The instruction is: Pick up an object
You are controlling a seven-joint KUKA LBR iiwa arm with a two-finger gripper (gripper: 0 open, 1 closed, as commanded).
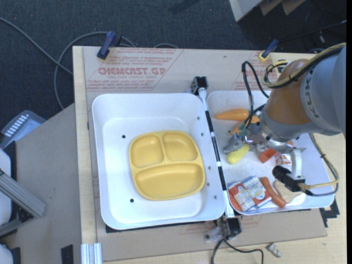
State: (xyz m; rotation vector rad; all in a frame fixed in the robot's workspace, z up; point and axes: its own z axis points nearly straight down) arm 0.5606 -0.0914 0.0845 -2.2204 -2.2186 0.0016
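gripper (237, 143): sat low in right bin (322, 202), just above corn (237, 155), near carrot (232, 114); jaw state could not be told. left bin (110, 125): yellow tray (166, 164).

I see the bench (137, 70) bearing two white bins: the left bin (110, 147) at nine o'clock, the right bin (220, 100) at three.

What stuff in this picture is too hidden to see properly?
- Gripper: in the camera view, the arm's wrist covers most of it, so its grip is unclear.
- Right bin: the arm hides its middle.
- Red packet: its print is too small to read.
- Orange carrot: a cable crosses one end.
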